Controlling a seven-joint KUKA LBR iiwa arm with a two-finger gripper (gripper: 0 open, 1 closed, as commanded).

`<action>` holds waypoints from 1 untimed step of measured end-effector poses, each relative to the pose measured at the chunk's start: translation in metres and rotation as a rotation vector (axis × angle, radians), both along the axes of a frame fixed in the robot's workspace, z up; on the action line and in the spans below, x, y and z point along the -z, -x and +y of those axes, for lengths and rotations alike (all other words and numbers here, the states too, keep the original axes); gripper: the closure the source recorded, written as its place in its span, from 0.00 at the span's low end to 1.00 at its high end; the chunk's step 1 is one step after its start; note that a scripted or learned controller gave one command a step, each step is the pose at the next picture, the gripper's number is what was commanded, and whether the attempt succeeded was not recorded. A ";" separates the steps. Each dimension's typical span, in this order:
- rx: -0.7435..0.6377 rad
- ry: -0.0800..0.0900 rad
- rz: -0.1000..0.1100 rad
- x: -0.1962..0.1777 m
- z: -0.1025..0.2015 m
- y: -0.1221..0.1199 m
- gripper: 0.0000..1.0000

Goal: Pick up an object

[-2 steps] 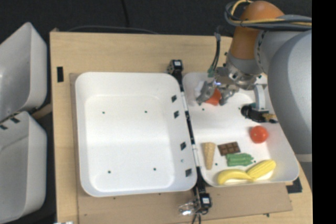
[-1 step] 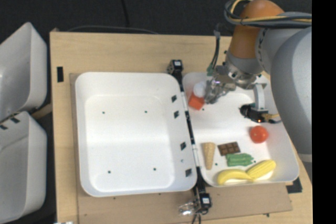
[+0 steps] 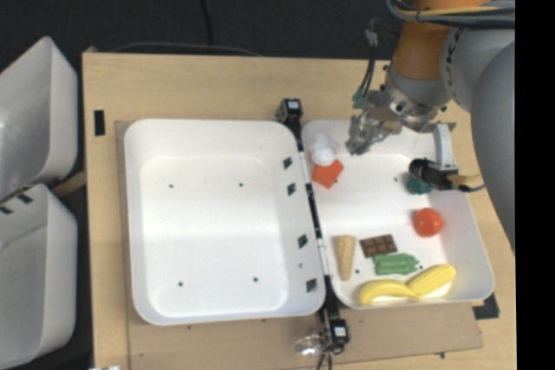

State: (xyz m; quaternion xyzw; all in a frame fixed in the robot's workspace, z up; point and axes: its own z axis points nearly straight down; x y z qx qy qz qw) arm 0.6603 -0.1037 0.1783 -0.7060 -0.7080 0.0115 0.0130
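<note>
tool [image 3: 360, 141] hanging over the right bin [image 3: 460, 225]'s back edge, honestly can't tell if it's open or closed | nearest grab: orange cup [image 3: 327, 174] by the left wall, white ball [image 3: 323, 154] touching behind | looks light, hard, kinda slick plastic | I'd pinch across its sides

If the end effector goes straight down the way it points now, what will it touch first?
Probably the bare floor of the right bin. The end effector points down over the bin's far part, right of the white cup and orange piece. Depth is unclear, so it might graze the cup.
</note>
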 end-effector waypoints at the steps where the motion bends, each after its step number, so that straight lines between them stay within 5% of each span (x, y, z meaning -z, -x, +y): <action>1: -0.001 0.003 -0.044 -0.095 0.019 0.000 1.00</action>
